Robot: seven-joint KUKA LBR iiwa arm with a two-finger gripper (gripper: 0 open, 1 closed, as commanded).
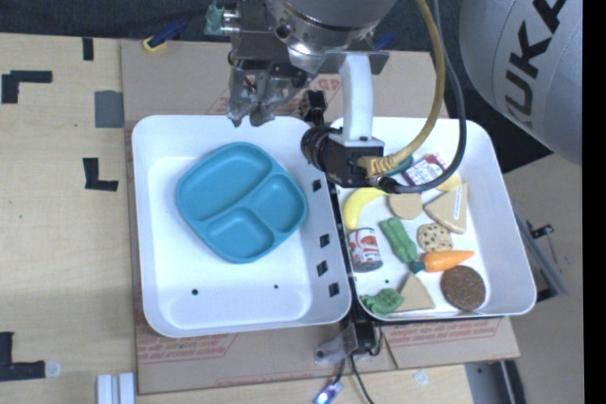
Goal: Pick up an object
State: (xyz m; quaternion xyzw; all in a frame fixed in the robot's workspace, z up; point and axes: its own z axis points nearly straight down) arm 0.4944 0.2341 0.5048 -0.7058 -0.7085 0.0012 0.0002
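Nearest, the right bin [504, 203] holds crowded toy food: one green leafy piece [383, 302], one brown round cookie [464, 287], one carrot [445, 260], one can [365, 248], one green pickle [400, 239], one banana [360, 203] and one cheese wedge [451, 209]. The left bin [237, 303] holds one blue plate [241, 202] with three compartments. Farthest, the gripper [258, 109] hangs over the left bin's far rim; whether it is spread or closed I cannot tell. Descending here, it could strike the rim or skid off the plate's flat, broad edge.
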